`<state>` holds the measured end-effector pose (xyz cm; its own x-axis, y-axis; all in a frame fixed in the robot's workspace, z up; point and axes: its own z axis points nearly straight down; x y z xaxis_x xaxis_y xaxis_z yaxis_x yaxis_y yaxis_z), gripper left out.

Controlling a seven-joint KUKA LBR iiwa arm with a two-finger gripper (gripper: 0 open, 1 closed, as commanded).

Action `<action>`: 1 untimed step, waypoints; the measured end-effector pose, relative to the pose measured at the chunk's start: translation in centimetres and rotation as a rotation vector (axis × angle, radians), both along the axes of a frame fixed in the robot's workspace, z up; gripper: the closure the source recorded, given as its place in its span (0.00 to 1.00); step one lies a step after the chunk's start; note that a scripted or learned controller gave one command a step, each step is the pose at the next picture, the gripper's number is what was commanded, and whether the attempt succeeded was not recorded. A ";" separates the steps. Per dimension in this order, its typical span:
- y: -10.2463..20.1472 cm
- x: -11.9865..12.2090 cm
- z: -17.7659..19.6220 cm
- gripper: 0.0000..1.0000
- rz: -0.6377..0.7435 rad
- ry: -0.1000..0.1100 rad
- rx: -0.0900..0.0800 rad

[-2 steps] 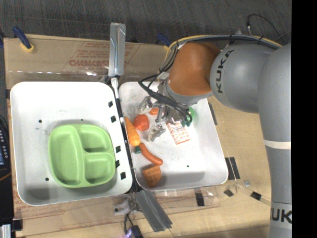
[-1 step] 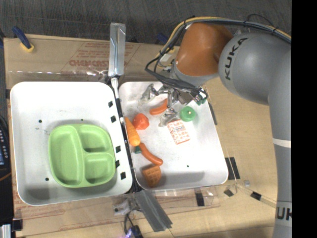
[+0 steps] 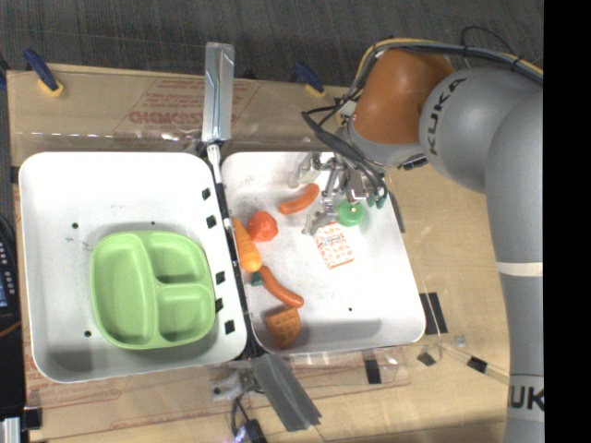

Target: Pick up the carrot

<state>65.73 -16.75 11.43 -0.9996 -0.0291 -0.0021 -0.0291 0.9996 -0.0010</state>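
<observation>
The carrot (image 3: pixel 247 245) lies in the right bin (image 3: pixel 388 284), pressed along its left wall beside the divider, its long axis running roughly up and down the view. Just to its right sits a small red tomato-like toy (image 3: pixel 263 226), touching or nearly touching it, and a sausage (image 3: pixel 281 289) angles away from its lower end toward a brown bread-like piece (image 3: pixel 283 325). Farther right lie another sausage (image 3: pixel 298 200), a small printed packet (image 3: pixel 335 247) and a green round piece (image 3: pixel 350 214). The gripper (image 3: pixel 334 192) hangs over that upper cluster, well apart from the carrot; we cannot tell whether its jaws are spread or closed. The left bin (image 3: pixel 55 201) holds a green divided plate (image 3: pixel 153 289).

We judge the reach is not yet made. We should travel left, turn the fingers to close across the carrot's narrow width, and descend clear of the wall and the red toy.
</observation>
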 end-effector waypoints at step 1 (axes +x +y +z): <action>6.9 0.0 1.8 0.00 -0.266 0.005 0.001</action>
<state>65.70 -9.83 13.20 -0.9721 0.2345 0.0033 0.2345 0.9721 -0.0010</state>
